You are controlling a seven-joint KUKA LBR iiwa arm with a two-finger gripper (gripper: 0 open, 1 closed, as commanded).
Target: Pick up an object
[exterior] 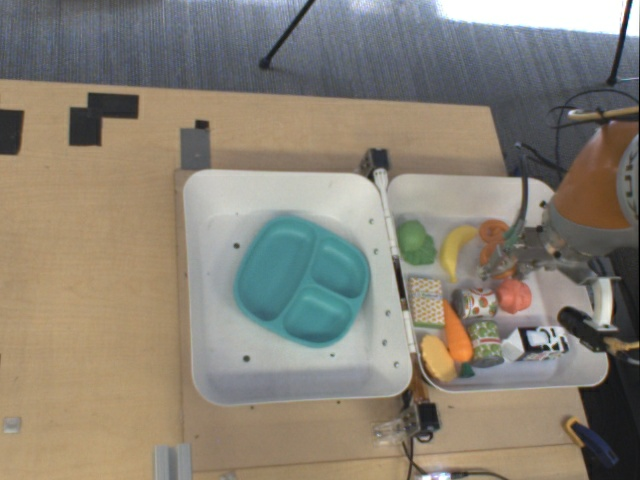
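2 shallow white bins sit side by side on a light wooden bench (90, 268). The left white bin (215, 368) holds a teal plastic plate with 3 sections (303, 279), lying flat near the middle. The right white bin (440, 190) is full of small toys. A green bumpy toy vegetable (416, 241) lies near the top left corner of that bin, and a yellow toy banana (456, 247) lies just beside it on the right. Below them is a small checked packet (427, 302). An orange toy carrot (457, 336) lies at a slant beside the packet, touching a yellow round toy (437, 357) at the bottom. A small green patterned cup (485, 340) stands near the carrot, and a white and black toy (538, 343) lies to its right. A red round toy (514, 296) sits in the middle right of the bin. The grey arm with the orange band (595, 183) reaches in from the right. Its gripper (503, 259) is low over the toys, just above the red round toy and close to an orange toy piece (492, 232). How the gripper is set is too small to tell.
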